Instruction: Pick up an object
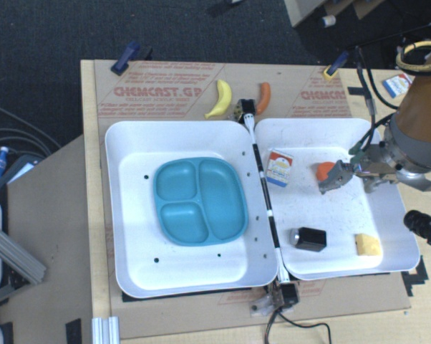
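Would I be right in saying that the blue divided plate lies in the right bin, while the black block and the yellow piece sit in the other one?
Not quite: the camera view shows the blue divided plate in the left bin. The black block and the yellow piece sit in the right bin, as you meant by the other one.

A robotics lab — white bins (122, 213) on a paper-covered bench (165, 88), loose cables (18, 131), dark carpet (58, 20).

The arm (419, 131) reaches in from the right, its orange band sitting above the grey wrist. The wrist angles down and leftward, ending in the hand (335, 178), whose grey metal tip sits lower than and left of the wrist.
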Robot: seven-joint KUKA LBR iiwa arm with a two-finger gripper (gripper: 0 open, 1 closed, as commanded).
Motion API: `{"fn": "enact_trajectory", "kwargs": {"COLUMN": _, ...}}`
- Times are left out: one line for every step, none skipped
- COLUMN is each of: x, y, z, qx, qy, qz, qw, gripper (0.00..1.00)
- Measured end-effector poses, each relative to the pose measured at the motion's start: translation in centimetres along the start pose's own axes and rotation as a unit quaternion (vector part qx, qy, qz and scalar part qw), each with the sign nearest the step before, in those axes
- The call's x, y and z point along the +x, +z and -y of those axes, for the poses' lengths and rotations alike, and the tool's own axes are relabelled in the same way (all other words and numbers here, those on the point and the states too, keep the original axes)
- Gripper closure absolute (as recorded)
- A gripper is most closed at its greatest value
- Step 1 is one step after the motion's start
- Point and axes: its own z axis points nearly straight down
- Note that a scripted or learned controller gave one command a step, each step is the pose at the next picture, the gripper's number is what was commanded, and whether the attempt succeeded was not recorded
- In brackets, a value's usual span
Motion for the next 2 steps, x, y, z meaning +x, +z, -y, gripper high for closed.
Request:
{"fn": "enact_trajectory", "kwargs": {"x": -2.7, "y": 17.3, "z": -2.4, "qx": -0.001, "qy": 0.001, "qz": 0.001, "qw": 1.0000, "gripper": 0.00}}
{"fn": "enact_trajectory", "kwargs": {"x": -1.5, "y": 17.3, "z": -8.4, "qx": -0.002, "qy": 0.000, "qz": 0.001, "qw": 1.0000, "gripper": 0.00}}
